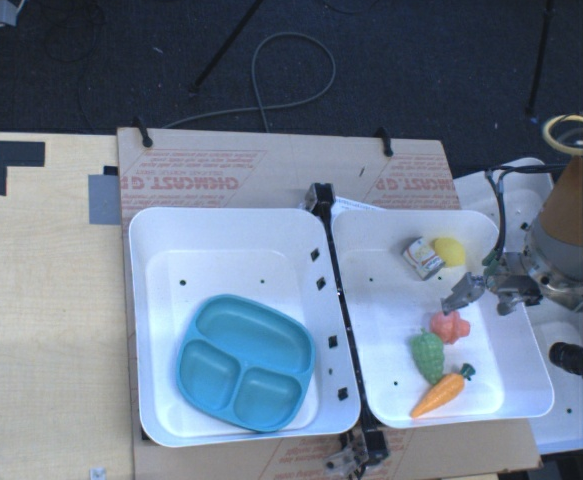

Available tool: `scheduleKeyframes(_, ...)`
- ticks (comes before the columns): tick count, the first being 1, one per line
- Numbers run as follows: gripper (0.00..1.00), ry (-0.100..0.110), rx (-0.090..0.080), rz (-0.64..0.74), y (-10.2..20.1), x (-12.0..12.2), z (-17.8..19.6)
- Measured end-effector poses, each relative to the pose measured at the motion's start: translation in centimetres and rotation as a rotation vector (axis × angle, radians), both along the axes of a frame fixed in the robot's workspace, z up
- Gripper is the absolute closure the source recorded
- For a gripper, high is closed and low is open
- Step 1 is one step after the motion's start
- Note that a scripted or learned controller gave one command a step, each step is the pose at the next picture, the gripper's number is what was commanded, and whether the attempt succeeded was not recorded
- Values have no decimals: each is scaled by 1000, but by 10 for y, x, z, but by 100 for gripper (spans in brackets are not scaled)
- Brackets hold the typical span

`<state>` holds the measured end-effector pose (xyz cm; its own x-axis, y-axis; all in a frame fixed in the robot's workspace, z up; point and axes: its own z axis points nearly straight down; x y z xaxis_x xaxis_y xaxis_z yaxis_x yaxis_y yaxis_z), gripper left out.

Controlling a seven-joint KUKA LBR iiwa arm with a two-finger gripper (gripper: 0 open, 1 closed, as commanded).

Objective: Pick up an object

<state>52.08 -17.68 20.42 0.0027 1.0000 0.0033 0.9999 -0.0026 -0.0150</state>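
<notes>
The right bin (391, 298) holds several small objects: a yellow lemon-like piece (451, 251) with a small grey can (423, 258) beside it at the back, a pink-red toy (450, 327), a green vegetable toy (429, 356) and an orange carrot (439, 394) near the front. My gripper (483, 295) hangs over the right bin's right side, just above and right of the pink-red toy. Its two grey fingers are spread apart, with nothing between them.
The left bin (161, 268) holds a blue divided plate (246, 361). A black divider (333, 308) runs between the bins. Cardboard backing (271, 173) lies behind them, and cables trail over the dark floor beyond. The arm's body stands at the right edge.
</notes>
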Motion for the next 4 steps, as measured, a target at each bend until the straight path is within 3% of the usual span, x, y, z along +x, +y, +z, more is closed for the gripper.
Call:
scheduleKeyframes(1, 0, -13, -3, 2, 0, 3, 7)
scheduleKeyframes(3, 0, -7, 0, 3, 10, 10, -90)
scheduleKeyframes(4, 0, -12, -2, 1, 11, 10, -118)
